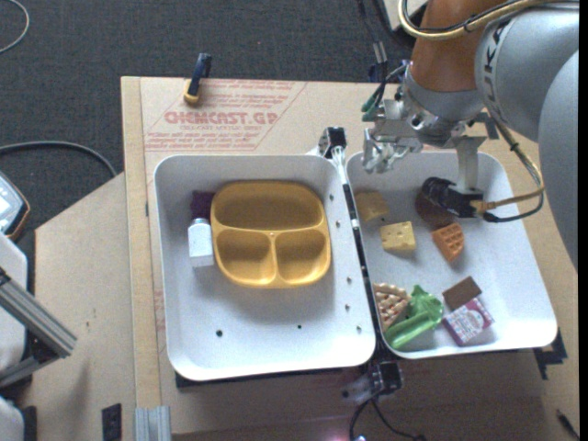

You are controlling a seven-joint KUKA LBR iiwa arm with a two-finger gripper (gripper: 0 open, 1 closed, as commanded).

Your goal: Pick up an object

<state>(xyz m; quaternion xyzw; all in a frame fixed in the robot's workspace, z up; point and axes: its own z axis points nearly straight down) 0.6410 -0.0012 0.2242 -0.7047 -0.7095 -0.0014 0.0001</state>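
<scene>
White plastic is what you are working over: two shallow bins sitting side by side on the table. The pincer is hanging above the far inner corner of the right bin. You are looking at the approach step, I judge; no grasp is made yet, and nothing is showing in the pincer (how far open it is, you cannot tell from this slant).

The nearest candidate is lying just below it: a tan slice, flat, squarish and matte, probably toy bread. Beside it a cheese wedge is resting, pale yellow with dimples, and a small orange waffle with a gridded face is sitting a little further right. All three are looking like hard, light plastic.

For the next move you are needing a short drop onto the slice, closing across its narrow sides, since so flat a piece is offering little height to catch. The bin wall is standing close, so be keeping clear of it.
</scene>
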